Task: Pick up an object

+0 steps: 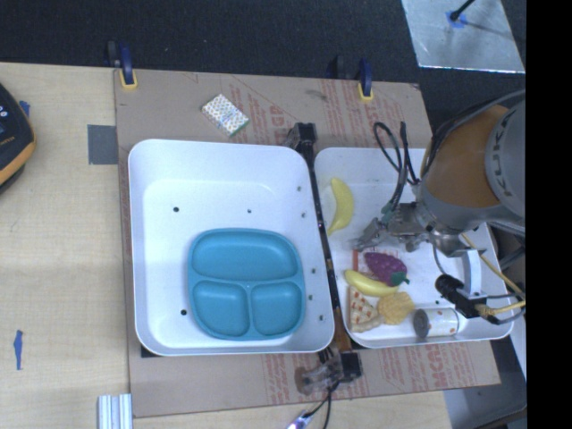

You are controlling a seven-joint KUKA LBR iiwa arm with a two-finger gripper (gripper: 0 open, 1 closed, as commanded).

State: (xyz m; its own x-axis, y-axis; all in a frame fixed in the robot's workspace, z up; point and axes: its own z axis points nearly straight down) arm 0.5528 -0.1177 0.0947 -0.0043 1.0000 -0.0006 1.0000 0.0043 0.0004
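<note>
A pale wooden bench (54, 266) is lying under a brown cardboard sheet (268, 96), which blue clamps (128, 68) are pinning at its far edge; dark carpet is running across the twelve o'clock side of the view, and a yellow-and-black device (11, 141) is poking in at nine o'clock. On the cardboard two shallow white bins are sitting side by side. The left bin (152, 186) is holding a blue divided plate (245, 282) toward its six o'clock end. The right bin (357, 161) is carrying the loose objects: a yellow banana (340, 204) toward its eleven o'clock corner, and, crowding its six o'clock end, a purple eggplant (385, 264), a second yellow piece (371, 282) touching it, a waffle-patterned slice (362, 311), a round yellow lump (395, 307) and a white cylinder (440, 322). A small patterned card (224, 113) is lying on the cardboard at eleven o'clock of the left bin. The grey arm (469, 164) is reaching in from three o'clock, its bulk and black cables covering the right bin's far right part. The gripper (374, 233) is hanging just above the eggplant, between it and the banana; how its claw is set cannot be told.
</note>
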